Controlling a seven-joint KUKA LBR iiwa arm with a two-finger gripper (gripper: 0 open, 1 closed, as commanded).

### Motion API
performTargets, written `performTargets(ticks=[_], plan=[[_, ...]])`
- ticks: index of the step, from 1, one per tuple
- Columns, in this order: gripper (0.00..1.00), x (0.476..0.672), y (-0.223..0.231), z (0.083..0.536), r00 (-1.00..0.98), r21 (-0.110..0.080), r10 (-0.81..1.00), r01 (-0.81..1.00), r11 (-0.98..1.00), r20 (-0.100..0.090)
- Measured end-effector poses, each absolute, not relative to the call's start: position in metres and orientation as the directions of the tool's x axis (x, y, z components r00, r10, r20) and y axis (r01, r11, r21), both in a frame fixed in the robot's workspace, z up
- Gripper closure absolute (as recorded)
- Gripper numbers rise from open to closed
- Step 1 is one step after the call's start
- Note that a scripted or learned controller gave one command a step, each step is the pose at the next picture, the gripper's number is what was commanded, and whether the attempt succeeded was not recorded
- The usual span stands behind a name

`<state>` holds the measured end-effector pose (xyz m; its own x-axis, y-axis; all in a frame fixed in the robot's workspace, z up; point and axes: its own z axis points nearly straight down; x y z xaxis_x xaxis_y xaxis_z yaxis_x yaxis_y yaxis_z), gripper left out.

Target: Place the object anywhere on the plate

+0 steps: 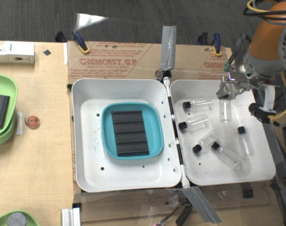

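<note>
Gripping clear vial (pixel 225 111) upright, claw (pixel 226 92) over right bin (pixel 260 173); teal plate (pixel 154 126) apart.

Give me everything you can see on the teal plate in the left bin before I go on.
The plate is a teal, rounded-square dish with a raised rim, plastic by its look. It lies flat near the middle of the left bin, touching none of the walls. A dark ribbed insert with several crosswise ridges covers most of its floor, turned slightly off square. No vial lies on it; the vials are all in the right bin.
</note>
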<state>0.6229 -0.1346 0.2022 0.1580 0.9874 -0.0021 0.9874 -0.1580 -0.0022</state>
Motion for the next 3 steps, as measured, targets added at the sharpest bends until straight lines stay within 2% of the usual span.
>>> performTargets(ticks=[1, 2, 3], plan=[[1.00, 0.576, -0.082, 0.190, -0.049, -0.003, 0.999, 0.999, 0.049, 0.000], [1.00, 0.543, -0.012, 0.191, -0.304, -0.003, 0.953, 0.953, 0.304, 0.001], [0.00, 0.543, -0.012, 0.191, -0.304, -0.003, 0.953, 0.953, 0.304, 0.000]])
